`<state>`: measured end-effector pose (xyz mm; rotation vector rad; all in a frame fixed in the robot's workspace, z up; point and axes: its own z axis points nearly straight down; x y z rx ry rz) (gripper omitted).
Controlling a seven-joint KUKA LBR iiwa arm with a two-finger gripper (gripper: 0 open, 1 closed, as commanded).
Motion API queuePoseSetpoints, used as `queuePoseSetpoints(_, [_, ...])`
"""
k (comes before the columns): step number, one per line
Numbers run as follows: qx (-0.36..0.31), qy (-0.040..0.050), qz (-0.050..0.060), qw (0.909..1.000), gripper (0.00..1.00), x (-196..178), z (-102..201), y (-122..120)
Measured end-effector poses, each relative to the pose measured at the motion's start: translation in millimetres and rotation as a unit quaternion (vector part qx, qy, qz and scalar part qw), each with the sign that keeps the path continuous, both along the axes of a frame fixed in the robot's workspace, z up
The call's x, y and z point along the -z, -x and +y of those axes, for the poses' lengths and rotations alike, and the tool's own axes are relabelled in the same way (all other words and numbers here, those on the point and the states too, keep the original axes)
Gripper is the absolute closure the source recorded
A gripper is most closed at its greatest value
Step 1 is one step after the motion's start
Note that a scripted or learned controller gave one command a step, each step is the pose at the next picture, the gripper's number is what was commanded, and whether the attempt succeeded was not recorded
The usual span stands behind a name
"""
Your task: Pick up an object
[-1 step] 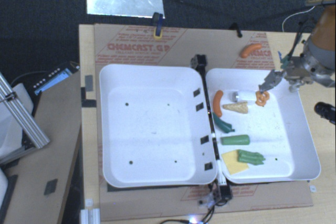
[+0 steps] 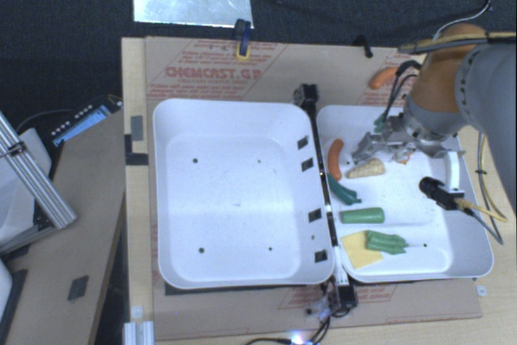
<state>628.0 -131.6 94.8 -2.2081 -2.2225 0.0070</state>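
Looking down on the right-hand shallow white plastic bin (image 2: pixel 464 250), I see the gripper (image 2: pixel 365 151) low over its upper half, just above the small tan wedge-shaped piece that looks like toy bread (image 2: pixel 367 168). I take that wedge as the nearest candidate. From the gripper it sits at about six o'clock, close beneath, possibly touching; I cannot tell which. I also cannot tell how the gripper itself is set, since the metal parts blur together at this angle, and nothing shows as held.

My judgement is that the wedge is light, rigid plastic, smooth and a bit slippery, not fragile. I would take it across its narrow width near the thicker end, where the sides look most parallel.

Around it: a curved orange sausage-shaped toy (image 2: pixel 334 159) at nine o'clock from the wedge, near the divider; a dark teal bent piece (image 2: pixel 343 192) at seven o'clock; a green cylinder (image 2: pixel 362 215) further down at six o'clock; and a bumpy green pod (image 2: pixel 386 241) resting on a flat yellow slice (image 2: pixel 358 250) beyond that. The left-hand white bin (image 2: pixel 174 198) lies at nine o'clock.
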Motion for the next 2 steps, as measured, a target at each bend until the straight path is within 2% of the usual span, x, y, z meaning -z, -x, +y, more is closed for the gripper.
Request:
queuePoseSetpoints(1, [0.000, 0.0017, -0.007, 1.0000, 0.00, 10.5, -10.6, -21.2])
queuePoseSetpoints(2, [0.000, 0.0018, -0.008, 1.0000, 1.00, -1.8, -10.5, -21.9])
